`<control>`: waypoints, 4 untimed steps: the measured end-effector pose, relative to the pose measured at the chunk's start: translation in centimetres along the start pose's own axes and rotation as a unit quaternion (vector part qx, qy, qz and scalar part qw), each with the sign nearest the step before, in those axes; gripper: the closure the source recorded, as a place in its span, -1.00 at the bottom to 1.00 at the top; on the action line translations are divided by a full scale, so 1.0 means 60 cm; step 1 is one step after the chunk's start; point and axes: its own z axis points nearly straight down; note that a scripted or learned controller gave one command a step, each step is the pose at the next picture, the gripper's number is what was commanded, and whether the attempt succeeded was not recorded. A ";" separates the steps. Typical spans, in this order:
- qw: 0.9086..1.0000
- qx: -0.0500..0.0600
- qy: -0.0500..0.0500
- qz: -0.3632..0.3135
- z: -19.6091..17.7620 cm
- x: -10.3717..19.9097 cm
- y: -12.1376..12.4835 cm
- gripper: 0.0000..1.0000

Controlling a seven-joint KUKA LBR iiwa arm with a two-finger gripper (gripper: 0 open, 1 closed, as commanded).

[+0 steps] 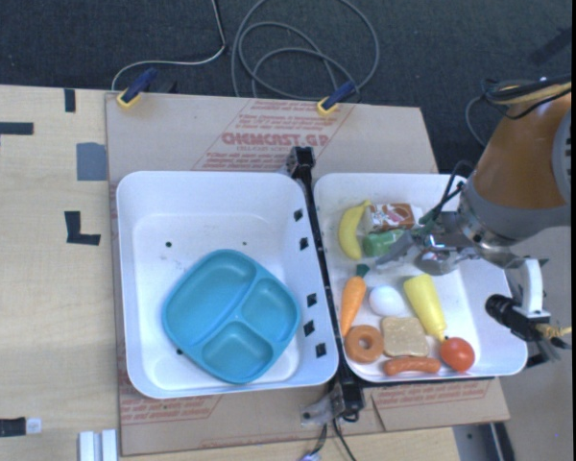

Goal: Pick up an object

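The arm comes in from the right of the frame, its orange band high on that side, and the gripper (pixel 424 243) sits low over the upper middle of the right bin (pixel 490 358). Whether it is open or closed I can't make out — the metal parts blur into the food beneath, and nothing is plainly in its grasp.

Right under its tip lies a green vegetable (pixel 382 243), just beside a banana (pixel 351 230) and a packet with a red and brown print (pixel 394 216). That cluster is tight, and I'd guess the green piece is the target. Further down the frame lie a carrot (pixel 352 303), an egg (pixel 388 302), a yellow corn cob (pixel 425 303), a doughnut (pixel 365 343), a slice of bread (pixel 404 335), a sausage (pixel 411 365) and a tomato (pixel 458 353).

To do this well, I reckon the grasp should straddle the green piece across its narrow side and come straight down, so the banana and the packet aren't nudged or caught along with it. A slow lift would show whether it really has hold.

The left bin (pixel 139 257) holds a blue divided tray (pixel 232 315), well apart from all this
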 end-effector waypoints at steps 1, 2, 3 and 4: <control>1.000 0.002 -0.001 0.000 0.233 0.007 0.084 -1.00; 1.000 0.003 0.000 0.001 0.222 0.016 0.165 -1.00; 1.000 0.014 -0.001 0.004 0.224 0.021 0.251 -1.00; 1.000 0.015 -0.003 0.005 0.208 0.017 0.248 1.00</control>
